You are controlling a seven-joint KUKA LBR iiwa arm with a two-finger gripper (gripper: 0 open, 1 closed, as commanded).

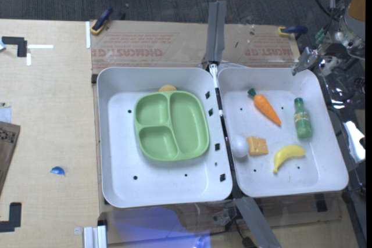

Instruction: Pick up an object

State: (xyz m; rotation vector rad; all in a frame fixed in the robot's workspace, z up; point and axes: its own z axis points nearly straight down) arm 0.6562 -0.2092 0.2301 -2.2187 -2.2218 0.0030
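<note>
I can make out red printed lettering on the cardboard sheet [145,43] behind the bins, left of the gripper [308,61], but it sits upside down and I cannot read it surely. The green bottle's label [302,119] is too small.

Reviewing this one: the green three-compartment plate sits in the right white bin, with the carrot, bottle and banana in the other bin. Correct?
Not quite. The camera view shows the green three-compartment plastic plate in the left white bin. The orange carrot, green bottle and yellow banana lie in the right bin.
</note>
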